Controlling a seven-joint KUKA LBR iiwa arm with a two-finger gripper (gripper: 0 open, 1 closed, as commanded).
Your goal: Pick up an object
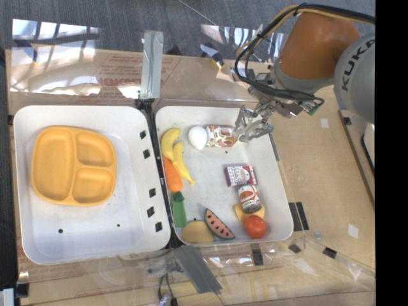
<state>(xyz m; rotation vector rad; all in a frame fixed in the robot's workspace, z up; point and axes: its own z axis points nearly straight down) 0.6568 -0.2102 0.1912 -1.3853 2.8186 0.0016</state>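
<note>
A metallic two-finger tool (250,127), spread cannot be told, hovers at the right smooth white plastic bin's (284,199) one o'clock corner, just beside a small red-and-white printed carton (220,136) touching a glossy white egg (197,138).

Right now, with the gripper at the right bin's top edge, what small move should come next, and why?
Probably a short descent onto the small carton. The gripper hangs at its right end, with nothing visibly between the fingers, and the white egg crowds its left end.
</note>
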